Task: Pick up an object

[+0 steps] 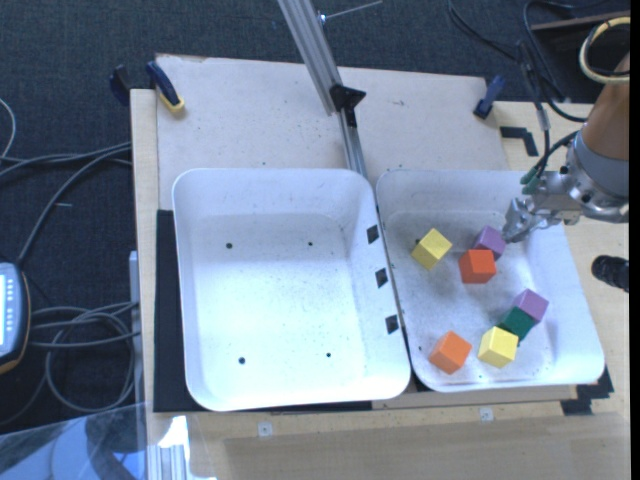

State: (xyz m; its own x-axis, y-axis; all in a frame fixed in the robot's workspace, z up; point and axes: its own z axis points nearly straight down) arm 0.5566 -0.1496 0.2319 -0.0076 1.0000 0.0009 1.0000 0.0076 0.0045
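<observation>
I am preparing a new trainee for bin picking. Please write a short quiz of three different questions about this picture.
1. True or false: all the blocks lie in the right bin.
2. How many blocks are yellow? A) one B) two C) three
3. Which block is nearest the tool?

Key:
1. True.
2. B: yellow blocks and.
3. The purple block, touching the red block.
</observation>
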